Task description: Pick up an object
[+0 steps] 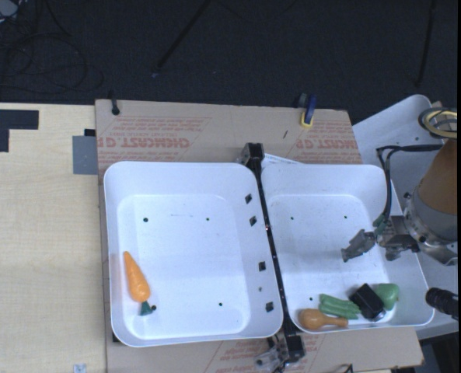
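Looking down from the fixed camera, my tool (360, 245) hangs over the right side of the right bin (323, 179), a dark metal claw with its fingers spread apart and nothing between them. It's reaching in off my grey arm (440, 208), which has that orange band above the wrist. Both bins are smooth, shallow white plastic with rounded corners, sitting on a sheet of printed brown cardboard (214, 130) on the pale wood tabletop (36, 247). The pickable stuff in the right bin is huddled along the near edge: a glossy green bean-pod shape (337, 307), a small black blocky thing (367, 301) lying over a green rounded piece (387, 292), and an orange-tan pear-ish shape (320, 319). The left bin (176, 179) has a plastic orange carrot (136, 279) with a little green top, near its front-left corner.
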Robot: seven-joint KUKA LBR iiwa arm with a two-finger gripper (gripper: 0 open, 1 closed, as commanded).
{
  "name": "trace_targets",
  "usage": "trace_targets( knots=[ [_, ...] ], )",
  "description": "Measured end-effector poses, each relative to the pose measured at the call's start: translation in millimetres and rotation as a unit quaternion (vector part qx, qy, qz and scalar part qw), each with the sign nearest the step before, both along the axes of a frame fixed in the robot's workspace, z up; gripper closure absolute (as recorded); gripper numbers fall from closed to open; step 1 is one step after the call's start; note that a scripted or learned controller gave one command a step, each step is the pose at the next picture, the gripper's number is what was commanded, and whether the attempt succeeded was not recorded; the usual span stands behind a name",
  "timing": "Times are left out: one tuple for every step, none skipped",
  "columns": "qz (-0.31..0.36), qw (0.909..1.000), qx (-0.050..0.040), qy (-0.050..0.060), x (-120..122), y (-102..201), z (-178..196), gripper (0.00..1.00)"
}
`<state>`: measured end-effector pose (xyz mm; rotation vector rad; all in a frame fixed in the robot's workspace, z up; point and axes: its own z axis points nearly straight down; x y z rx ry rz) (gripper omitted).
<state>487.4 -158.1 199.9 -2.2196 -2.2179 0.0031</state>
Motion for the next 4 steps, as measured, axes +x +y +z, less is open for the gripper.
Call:
trace_targets(
  knots=[
    [0.002, 0.9999, -0.0026, -0.011, 18, 22, 207, 0.0],
    [0.006, 1.0, -0.0001, -0.007, 8, 107, 308, 0.0],
    [0.0, 1.0, -0.0018, -0.001, 115, 87, 289, 0.0],
    [0.003, 1.0, -0.0015, 0.0, 111, 88, 301, 1.0]
  ],
)
